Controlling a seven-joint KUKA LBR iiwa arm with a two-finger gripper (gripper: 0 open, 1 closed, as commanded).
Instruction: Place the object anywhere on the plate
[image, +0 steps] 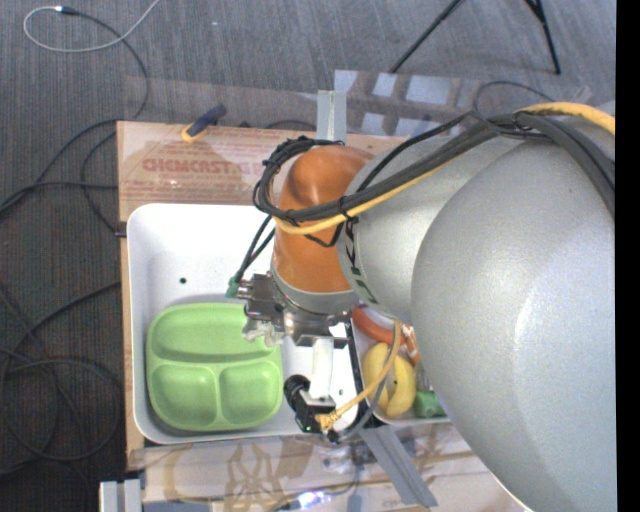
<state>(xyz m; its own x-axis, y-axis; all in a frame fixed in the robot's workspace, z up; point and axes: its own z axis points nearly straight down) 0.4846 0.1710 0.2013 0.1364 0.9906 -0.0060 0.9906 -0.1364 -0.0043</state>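
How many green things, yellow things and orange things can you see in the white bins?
Green: 2, the divided plate and a small green piece by the arm.
Yellow: 1, a banana-like toy.
Orange: 1, a curved piece mostly hidden by the arm.
Total: 4

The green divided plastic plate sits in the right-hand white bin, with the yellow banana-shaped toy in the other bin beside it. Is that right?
Not quite. In the camera view the green divided plastic plate lies in the left-hand white bin, not the right-hand one. The yellow banana-shaped toy is in the other bin, to the right, partly hidden behind the grey arm with the orange band.
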